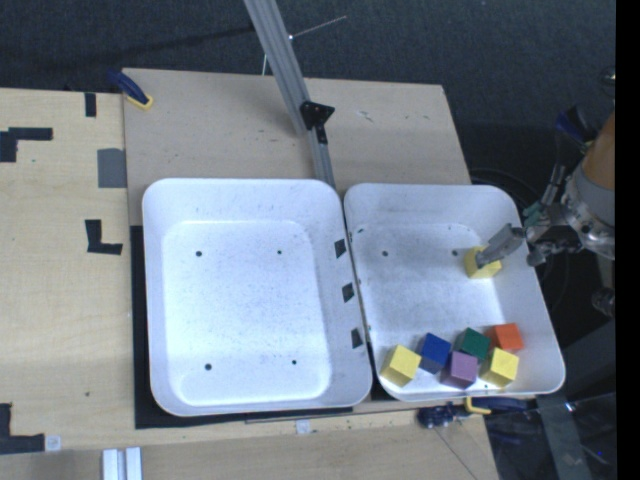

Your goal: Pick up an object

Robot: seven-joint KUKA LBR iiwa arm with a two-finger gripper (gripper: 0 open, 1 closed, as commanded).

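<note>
- Broadly, the wooden bench spans the view, with dark tape marks toward its nine o'clock edge and a blue and yellow clamp at its eleven o'clock corner.
- Next in size, the left bin sits at the centre, a shallow white tray with a speckled floor.
- Touching its three o'clock rim, the right bin holds all the blocks.
- A grey metal rail runs down from twelve o'clock at a slant and ends at a black bracket just above the seam between the two bins.
- The arm enters at three o'clock, its orange band showing at the frame's edge.
- The gripper reaches over the right bin's three o'clock rim, and its fingers appear clamped on a yellow block. This block lies by the bin's three o'clock wall, well apart from the others.
- A cluster of cubes crowds the right bin's five o'clock corner: a second yellow cube at the cluster's nine o'clock end, a blue cube beside it, a purple cube, a green cube just above that, an orange cube at the two o'clock end, and a third yellow cube below the orange one.
- Another blue and yellow clamp grips the bench edge just below the right bin, at six o'clock.
</note>
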